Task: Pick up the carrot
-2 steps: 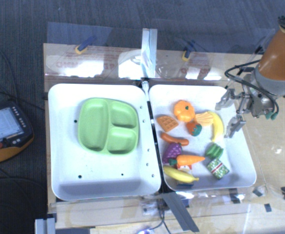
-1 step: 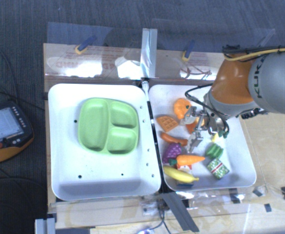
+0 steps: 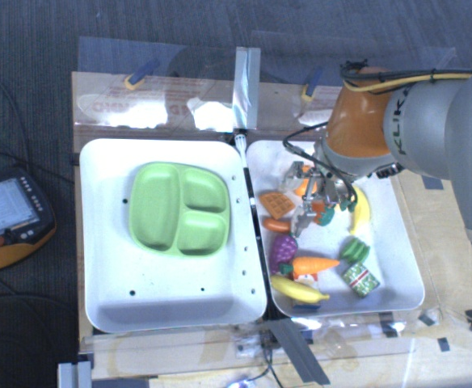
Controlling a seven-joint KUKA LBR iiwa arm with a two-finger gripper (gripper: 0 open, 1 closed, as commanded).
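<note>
The carrot (image 3: 315,263) lies in the right bin (image 3: 398,253), orange, with its tip pointing right. It sits between purple grapes (image 3: 283,250) and a green pepper (image 3: 354,250). My gripper (image 3: 317,202) hangs over the upper middle of that bin, above and apart from the carrot. A small red-orange toy (image 3: 326,212) sits right at the gripper's end. The grey arm with its orange band (image 3: 361,124) reaches in from the right.
Also in the right bin are a waffle piece (image 3: 277,204), a red sausage (image 3: 276,225), one banana (image 3: 299,289) at the front, another banana (image 3: 360,212) at the right, and a green can (image 3: 360,279). The left bin (image 3: 107,281) holds a green divided plate (image 3: 179,208).
</note>
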